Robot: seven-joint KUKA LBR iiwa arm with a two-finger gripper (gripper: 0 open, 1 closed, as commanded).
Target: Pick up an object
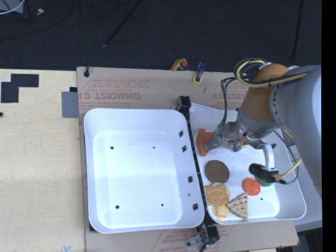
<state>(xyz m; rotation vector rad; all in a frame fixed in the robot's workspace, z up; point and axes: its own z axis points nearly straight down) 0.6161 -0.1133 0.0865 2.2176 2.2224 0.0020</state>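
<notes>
Camera view: my tool (217, 142) is low in the right bin (287, 206), in the far-left part, close to the left wall. From this angle I can't tell how far it is open or whether it has hold of anything.

- Orange-red piece (201, 142): against the bin's left wall, just beside the tool. Can't tell if they touch.
- Brown round disc (216, 171): flat on the bin floor, just on the near side of the tool, left of centre.
- Toast slice (217, 194): directly near side of the disc, edges about touching.
- Yellow chunk (221, 212): near-left corner, up against the toast.
- Pale wedge (239, 207): beside the yellow chunk, by the near edge.
- Red round piece (251, 187): mid-bin, right of the disc and apart from it.

The left bin (136, 167) sits alongside the right one, both on a cardboard sheet (121, 91) on the tabletop (37, 167).
</notes>
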